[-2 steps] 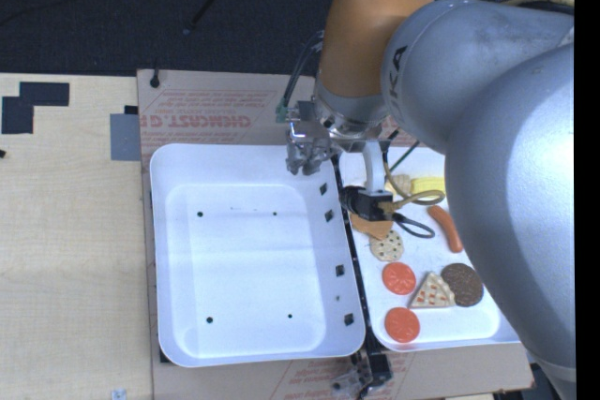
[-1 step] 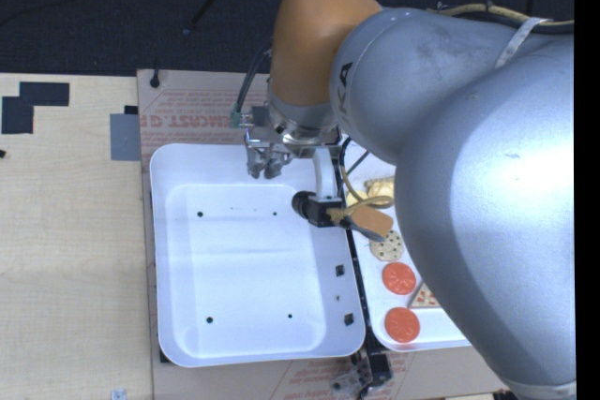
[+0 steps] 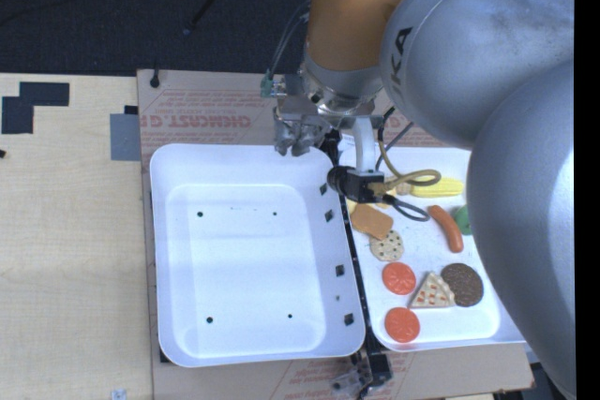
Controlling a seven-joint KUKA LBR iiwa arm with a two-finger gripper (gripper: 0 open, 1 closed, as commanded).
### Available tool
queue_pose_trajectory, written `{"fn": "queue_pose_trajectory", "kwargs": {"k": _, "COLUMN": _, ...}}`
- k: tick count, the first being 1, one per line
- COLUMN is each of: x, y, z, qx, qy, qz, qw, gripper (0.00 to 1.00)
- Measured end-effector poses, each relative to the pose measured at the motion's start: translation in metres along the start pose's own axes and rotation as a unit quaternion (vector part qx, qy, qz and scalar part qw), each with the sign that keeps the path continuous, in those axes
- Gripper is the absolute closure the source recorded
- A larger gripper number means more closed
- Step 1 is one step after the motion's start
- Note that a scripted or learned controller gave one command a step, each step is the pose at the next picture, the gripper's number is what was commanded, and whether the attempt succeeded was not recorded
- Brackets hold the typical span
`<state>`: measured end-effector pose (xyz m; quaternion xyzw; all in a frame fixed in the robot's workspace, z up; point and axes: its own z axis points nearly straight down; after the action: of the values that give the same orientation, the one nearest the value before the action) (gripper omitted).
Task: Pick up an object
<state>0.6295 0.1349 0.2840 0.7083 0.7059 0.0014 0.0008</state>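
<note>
Gripper [image 3: 294,143] hangs at the far rim of the left bin [image 3: 169,201], near its right-hand corner; can't tell whether the claw is apart or together, as it's seen from above and half in shadow under the wrist

Everything worth picking lies in the right bin [image 3: 459,334], i.e. to view-right of the claw and nearer the camera, across the divide btw the two bins. Closest candidate is prob. the tan bread slice [image 3: 372,220]: flat, matte, lying just inside that bin's left wall. Touching its near edge is a pale speckled cracker [image 3: 386,245]. Further on, a red disc [image 3: 398,277], then a pizza wedge [image 3: 431,292] w/ red spots beside a dark brown patty [image 3: 462,284]. An orange sausage [image 3: 445,228] lies w/ its long axis slanting from far-left to near-right

All look like smooth, thin plastic toy food, so low profiles; a grasp likely needs the claw right down at the bin floor
</note>
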Motion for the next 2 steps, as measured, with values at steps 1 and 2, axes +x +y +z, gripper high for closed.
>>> {"fn": "queue_pose_trajectory", "kwargs": {"k": 1, "x": 0.026, "y": 0.015, "z": 0.034, "qx": 0.002, "qy": -0.001, "qz": -0.001, "qw": 1.0, "gripper": 1.0}}
{"fn": "queue_pose_trajectory", "kwargs": {"k": 2, "x": 0.083, "y": 0.013, "z": 0.071, "qx": 0.004, "qy": 0.0, "qz": -0.003, "qw": 1.0, "gripper": 1.0}}
